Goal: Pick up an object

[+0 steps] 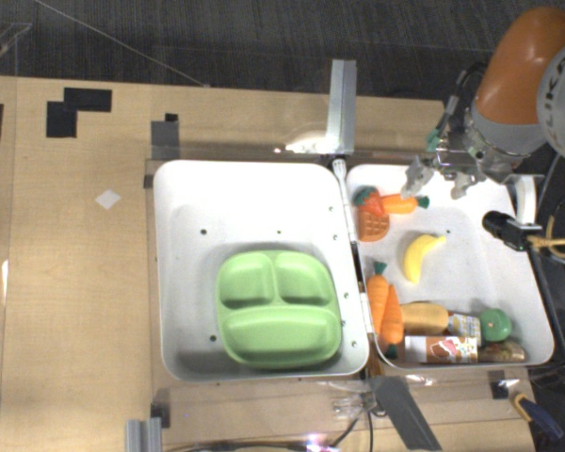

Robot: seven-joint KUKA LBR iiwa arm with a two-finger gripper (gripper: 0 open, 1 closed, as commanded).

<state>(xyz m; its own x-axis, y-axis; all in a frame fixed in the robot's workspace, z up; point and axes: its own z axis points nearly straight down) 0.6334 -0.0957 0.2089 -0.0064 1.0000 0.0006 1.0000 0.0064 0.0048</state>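
A wooden bench (66, 281) is carrying two white bins, left (184, 252) and right (527, 290), touching side by side, with what may be black tape patches (75, 109) sitting far-left

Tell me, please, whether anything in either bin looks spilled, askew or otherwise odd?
Nothing looks spilled or damaged. The green divided plate lies flat in the left bin. The toy food in the right bin is loosely crowded along its near edge, the carrot against the dividing wall; that seems ordinary clutter.
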